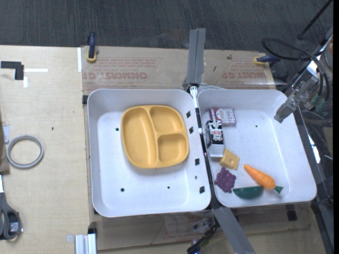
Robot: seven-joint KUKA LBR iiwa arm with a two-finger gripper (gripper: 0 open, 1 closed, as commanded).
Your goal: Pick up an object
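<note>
Pincer (pixel 284 114) at the right bin's (pixel 254 128) two o'clock, state untellable; carrot (pixel 259 177) and cheese (pixel 230 159) crowd together, risking a miss.

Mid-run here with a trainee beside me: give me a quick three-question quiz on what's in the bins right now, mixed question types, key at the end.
1. True or false: the yellow divided plate lies in the left bin.
2. Multiple choice: what lies right next to the toy carrot at the right bin's near edge? A) tape roll B) green toy piece C) scissors
3. Fill in: the small cow-print carton lies against the ___ wall of the right bin.

Key:
1. True.
2. B, the green toy piece; tape roll and scissors are on the bench, outside the bins.
3. Left.
</note>
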